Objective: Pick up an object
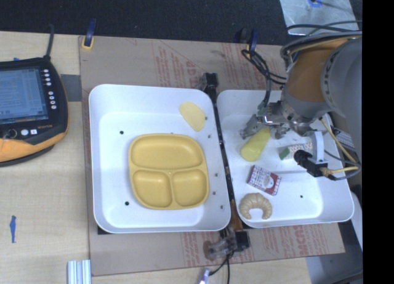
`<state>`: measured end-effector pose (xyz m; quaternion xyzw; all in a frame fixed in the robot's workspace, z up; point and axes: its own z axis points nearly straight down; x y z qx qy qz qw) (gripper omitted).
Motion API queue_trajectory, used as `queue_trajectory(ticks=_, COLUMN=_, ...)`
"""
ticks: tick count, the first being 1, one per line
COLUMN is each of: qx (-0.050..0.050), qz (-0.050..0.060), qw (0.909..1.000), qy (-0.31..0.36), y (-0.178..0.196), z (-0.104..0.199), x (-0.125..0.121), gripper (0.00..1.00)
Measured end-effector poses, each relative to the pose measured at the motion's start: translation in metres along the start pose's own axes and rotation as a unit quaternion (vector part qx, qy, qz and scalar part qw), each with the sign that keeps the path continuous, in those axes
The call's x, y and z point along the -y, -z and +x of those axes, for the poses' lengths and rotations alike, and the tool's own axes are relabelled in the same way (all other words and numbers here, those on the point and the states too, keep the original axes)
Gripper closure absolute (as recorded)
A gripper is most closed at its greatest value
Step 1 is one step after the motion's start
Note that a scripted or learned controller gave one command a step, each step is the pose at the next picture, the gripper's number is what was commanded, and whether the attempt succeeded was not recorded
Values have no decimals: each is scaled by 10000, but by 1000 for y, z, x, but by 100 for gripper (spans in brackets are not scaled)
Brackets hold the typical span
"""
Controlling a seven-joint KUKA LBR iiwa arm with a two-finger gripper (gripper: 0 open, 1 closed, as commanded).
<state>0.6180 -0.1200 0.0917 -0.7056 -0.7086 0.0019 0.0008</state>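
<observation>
Yellow-green object point(255, 145) – right bin point(308, 206) – at fingers point(266, 124).

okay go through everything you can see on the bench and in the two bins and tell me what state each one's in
Gripper: low over the right bin, at the yellow-green object; finger state unclear.
Yellow-green object: lying tilted in the right bin.
Croissant: lying flat near that bin's front edge.
Red and white packet: lying flat, untouched.
Divided yellow plate: upright in the left bin.
Pale yellow piece: resting against that bin's back wall.
Tablet: screen lit.
</observation>
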Motion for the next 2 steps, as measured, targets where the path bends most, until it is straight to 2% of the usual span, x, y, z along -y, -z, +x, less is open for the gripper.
queue_trajectory(ticks=1, qx=1, qz=10, qw=10000, qy=3, y=10, z=-1, x=0, gripper=100)
queue_trajectory(ticks=2, qx=-8, qz=-1, qw=10000, qy=14, y=101, z=53, x=64, gripper=100)
